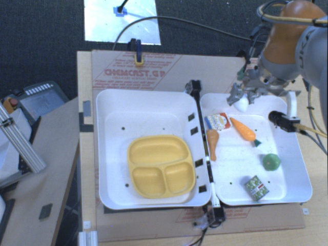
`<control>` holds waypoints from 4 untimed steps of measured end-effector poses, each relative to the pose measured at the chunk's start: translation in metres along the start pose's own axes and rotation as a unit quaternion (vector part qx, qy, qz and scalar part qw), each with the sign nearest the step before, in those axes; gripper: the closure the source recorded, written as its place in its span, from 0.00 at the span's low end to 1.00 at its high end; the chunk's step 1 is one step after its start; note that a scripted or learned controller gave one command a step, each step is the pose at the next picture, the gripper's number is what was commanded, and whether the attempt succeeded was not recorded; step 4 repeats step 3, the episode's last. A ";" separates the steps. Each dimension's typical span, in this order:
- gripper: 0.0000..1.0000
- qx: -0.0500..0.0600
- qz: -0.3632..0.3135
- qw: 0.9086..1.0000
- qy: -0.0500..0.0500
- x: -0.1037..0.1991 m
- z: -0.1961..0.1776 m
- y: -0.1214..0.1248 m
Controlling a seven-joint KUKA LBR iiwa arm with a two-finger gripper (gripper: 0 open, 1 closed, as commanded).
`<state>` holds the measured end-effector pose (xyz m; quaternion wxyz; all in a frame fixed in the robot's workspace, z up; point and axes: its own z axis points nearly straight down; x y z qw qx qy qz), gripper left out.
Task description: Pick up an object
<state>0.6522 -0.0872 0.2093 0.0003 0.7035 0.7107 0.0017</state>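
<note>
My fingers [243, 99] hover over far edge of right bin [297, 188], closed on small white object [242, 104]. Orange carrot [243, 129] just beneath, near bin middle. Green ball [271, 161] toward right edge. Yellow tray [161, 165] in left bin [110, 137].

Small white object [242, 104], far edge of right bin, at jaws
</note>
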 end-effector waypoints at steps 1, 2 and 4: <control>1.00 0.000 0.000 1.000 0.000 0.052 -0.013 -0.006; 1.00 0.001 0.000 1.000 0.000 0.114 -0.020 -0.015; 1.00 0.002 0.000 1.000 0.001 0.176 -0.013 -0.030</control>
